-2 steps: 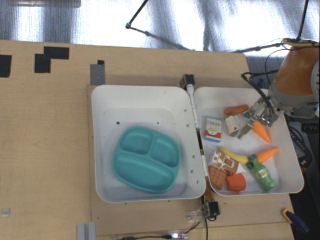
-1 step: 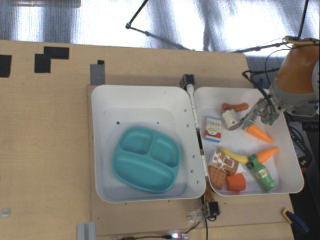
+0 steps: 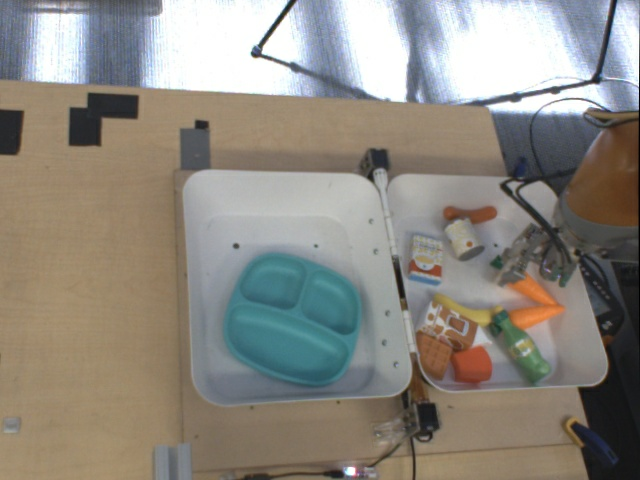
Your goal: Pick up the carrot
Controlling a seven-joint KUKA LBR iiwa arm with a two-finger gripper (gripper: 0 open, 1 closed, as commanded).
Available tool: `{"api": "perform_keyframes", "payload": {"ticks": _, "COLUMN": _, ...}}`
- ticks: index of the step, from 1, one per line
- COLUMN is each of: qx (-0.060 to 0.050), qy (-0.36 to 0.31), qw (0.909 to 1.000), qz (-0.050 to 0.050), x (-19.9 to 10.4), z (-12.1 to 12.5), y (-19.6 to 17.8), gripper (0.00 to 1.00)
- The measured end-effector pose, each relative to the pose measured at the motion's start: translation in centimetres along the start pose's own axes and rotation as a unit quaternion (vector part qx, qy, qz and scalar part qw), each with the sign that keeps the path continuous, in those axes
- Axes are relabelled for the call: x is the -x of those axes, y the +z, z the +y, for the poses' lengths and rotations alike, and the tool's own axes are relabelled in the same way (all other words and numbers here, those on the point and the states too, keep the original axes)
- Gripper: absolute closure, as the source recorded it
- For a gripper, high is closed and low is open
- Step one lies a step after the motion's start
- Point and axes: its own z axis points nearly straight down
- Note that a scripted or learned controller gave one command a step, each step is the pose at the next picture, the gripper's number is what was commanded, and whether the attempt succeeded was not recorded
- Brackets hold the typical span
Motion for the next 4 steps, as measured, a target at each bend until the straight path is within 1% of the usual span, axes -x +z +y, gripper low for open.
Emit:
{"api": "perform_keyframes", "payload": {"ticks": 1, "qx": -0.002, "qy": 0.0, "qw": 1.0, "qz": 0.007, "x": -0.4, "z": -0.2, "y": 0.5, "gripper": 0.0}}
{"api": "perform_keyframes", "payload": {"ticks": 2, "qx": -0.001, "qy": -0.168, "qw": 0.9857, "qz": 0.008, "x": -2.9, "z": 6.1, "y": 0.4, "gripper": 0.0}}
{"api": "perform_keyframes", "payload": {"ticks": 3, "qx": 0.0, "qy": -0.265, "qw": 0.9641, "qz": 0.012, "x": 3.0, "z": 3.4, "y": -2.2, "gripper": 0.0}}
{"api": "perform_keyframes", "payload": {"ticks": 4, "qx": 0.002, "qy": -0.382, "qw": 0.9241, "qz": 0.013, "x": 3.3, "z": 4.7, "y": 0.8, "gripper": 0.0}}
